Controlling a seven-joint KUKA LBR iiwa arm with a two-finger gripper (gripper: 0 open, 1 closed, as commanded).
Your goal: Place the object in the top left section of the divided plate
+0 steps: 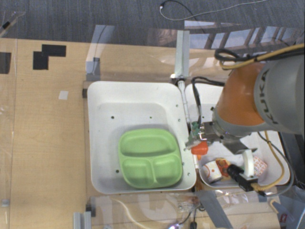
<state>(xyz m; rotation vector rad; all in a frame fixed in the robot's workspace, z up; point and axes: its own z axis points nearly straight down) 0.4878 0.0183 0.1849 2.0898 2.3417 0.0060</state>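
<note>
Orange object [200, 149] at the left edge of the right bin [207, 102], right under the pincer [197, 136]; can't tell if it's gripped.
Grey-and-orange arm [248, 99] reaches over the right bin. Left bin [124, 104] on the desk [43, 151] holds the green divided plate [150, 157], well left of the object. The pincer sits at the wall between the bins, and how wide it's open can't be told. Object is small, reddish-orange and blunt, touching or just beside the pincer. White cup-like item [212, 171] lies near.
</note>
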